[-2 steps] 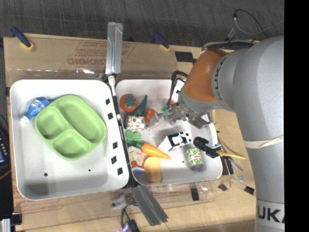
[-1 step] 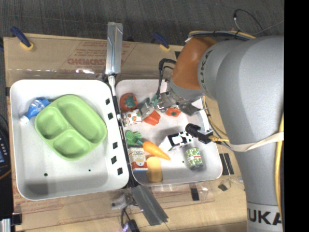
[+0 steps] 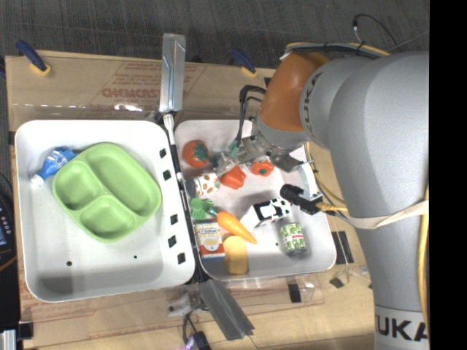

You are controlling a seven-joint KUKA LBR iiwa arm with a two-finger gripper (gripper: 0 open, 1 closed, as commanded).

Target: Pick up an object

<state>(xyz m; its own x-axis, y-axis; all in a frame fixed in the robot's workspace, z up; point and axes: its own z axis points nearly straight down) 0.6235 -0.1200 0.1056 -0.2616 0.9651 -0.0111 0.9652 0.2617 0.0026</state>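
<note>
Camera view is showing the grey arm (image 3: 365,144) reaching in from the right over the right bin (image 3: 321,257), which is holding many small toys. The gripper (image 3: 244,154) is hanging low at the far side of this bin; I cannot tell if it is open or closed. The orange block (image 3: 233,178) is lying just near-left of the gripper, almost under it, and the red tomato (image 3: 195,153) is sitting a little further left. The left bin (image 3: 44,268) is carrying a green tray (image 3: 106,188).

"KUKA" partly legible on arm (image 3: 379,195): vertically near wrist, "UKA" at base; cardboard (image 3: 139,86) print unreadable.
</note>
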